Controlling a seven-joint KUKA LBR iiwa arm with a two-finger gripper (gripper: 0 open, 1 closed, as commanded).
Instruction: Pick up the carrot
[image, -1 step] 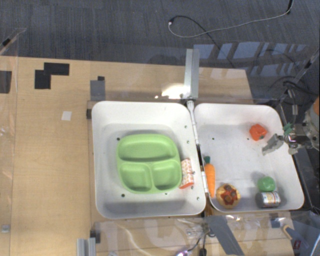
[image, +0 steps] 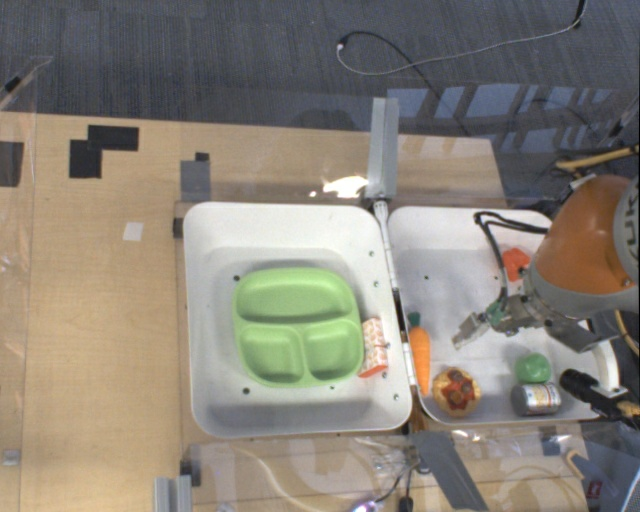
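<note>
Approaching carrot (image: 420, 358) along right bin's (image: 440, 240) left wall; my gripper (image: 468, 330) is near, finger state unclear; next shift left, descend.

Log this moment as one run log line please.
gripper: over right bin, holding nothing | orange carrot: against right white bin's left wall, ungrasped

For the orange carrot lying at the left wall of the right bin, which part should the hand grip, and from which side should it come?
Probably its thicker upper half, coming straight down from above. The long orange carrot lies lengthwise along the left wall of the right white bin, so a sideways approach looks blocked. The fingers should close across its width, away from the round red and yellow fruit.
</note>
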